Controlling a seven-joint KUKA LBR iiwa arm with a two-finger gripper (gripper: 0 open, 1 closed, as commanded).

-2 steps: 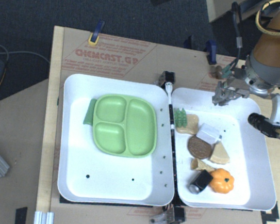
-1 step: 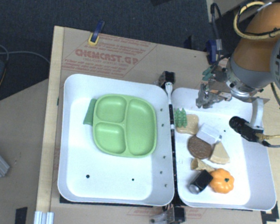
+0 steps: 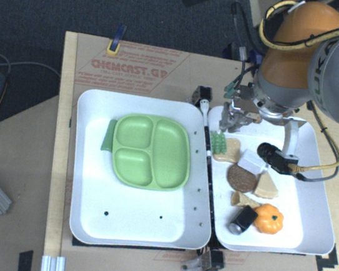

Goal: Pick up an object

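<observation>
We saw the gripper hanging low at the right bin's back-left corner, just above a small green ridged piece; whether it was released or clenched we could not tell. That piece lay against a tan slab. We judged it light, stiff and thin, best pinched across its narrow width; a loose pinch might slip off.
</observation>
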